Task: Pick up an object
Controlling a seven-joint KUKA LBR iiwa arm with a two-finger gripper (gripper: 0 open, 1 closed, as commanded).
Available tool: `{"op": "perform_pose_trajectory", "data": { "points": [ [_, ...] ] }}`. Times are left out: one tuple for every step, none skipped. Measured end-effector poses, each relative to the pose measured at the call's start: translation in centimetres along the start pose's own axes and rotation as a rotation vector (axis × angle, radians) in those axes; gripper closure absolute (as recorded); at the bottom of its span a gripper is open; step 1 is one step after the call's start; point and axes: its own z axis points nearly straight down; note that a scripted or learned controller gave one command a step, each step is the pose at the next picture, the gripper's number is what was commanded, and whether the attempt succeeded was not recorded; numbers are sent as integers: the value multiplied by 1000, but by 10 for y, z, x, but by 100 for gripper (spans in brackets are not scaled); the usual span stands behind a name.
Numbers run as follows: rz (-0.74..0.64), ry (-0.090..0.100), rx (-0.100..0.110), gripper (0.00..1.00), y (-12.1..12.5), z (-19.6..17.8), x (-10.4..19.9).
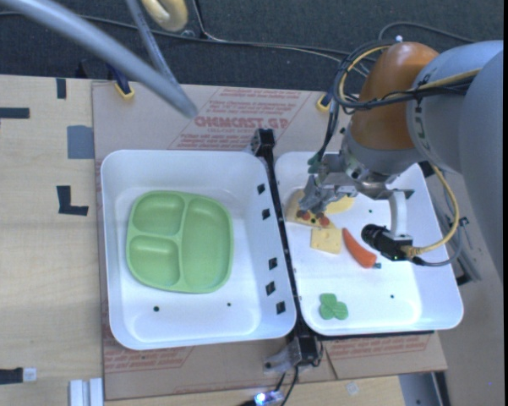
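In the right bin [435, 311], a green toy [332, 307] lies at six o'clock. Above it sit a yellow wedge [326, 241] and an orange carrot [359, 249]. The gripper [317, 203] hangs at ten o'clock; grip state: cannot tell. Beyond, cardboard [237, 118] reads "CHEMCAST GP".

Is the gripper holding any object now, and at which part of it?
It cannot be told. The gripper is low over the pizza slice in the right bin, but its hold is not visible.
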Motion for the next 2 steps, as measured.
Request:
{"op": "perform_pose_trajectory", "data": {
  "points": [
    [-4,2,-1,100,-18,-6,61],
    [-4,2,-2,100,-35,-21,115]
  ]
}}
